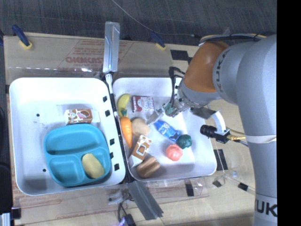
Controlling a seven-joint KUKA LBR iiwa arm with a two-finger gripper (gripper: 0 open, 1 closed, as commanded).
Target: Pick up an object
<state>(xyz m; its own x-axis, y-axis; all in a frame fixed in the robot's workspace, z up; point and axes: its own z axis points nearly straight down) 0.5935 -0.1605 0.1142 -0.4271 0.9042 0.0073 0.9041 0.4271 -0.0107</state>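
tool (165, 111) low in right bin (200, 161); above blue bottle (166, 129)

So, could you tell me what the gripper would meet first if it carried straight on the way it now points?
The gripper points down and leftward into the right bin. Most likely it would first meet the blue bottle just below it, or the bin floor beside it; the slanted view leaves depth uncertain.

Even, bright overhead light; white bins (28, 93) slightly blown out. Soft shadows along bin walls. Mild overall blur, fine detail soft; dark floor (56, 8) underexposed.
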